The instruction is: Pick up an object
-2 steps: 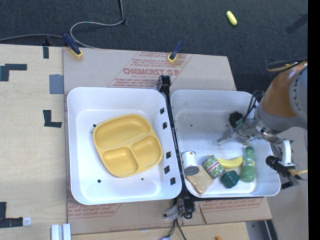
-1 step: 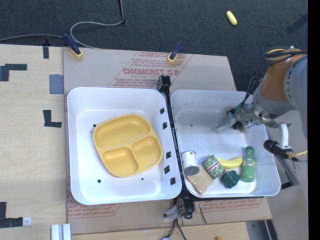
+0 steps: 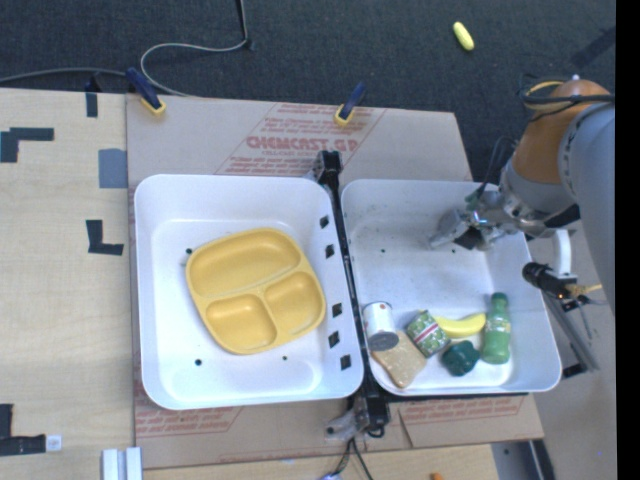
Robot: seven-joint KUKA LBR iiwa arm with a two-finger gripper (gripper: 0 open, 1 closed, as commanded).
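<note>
My gripper hangs over the upper right part of the right bin, its fingers spread open with nothing between them. Along that bin's front lie the objects: a white can, a tan bread slice, a small green-labelled box, a yellow banana, a dark green round piece and a green bottle. All of them sit well below the gripper and apart from it. In the left bin rests a yellow divided plate.
The bins stand on a cardboard sheet held by two blue-yellow clamps. A black divider with clips runs between the bins. A cable loops on the dark floor behind, where a small yellow item lies.
</note>
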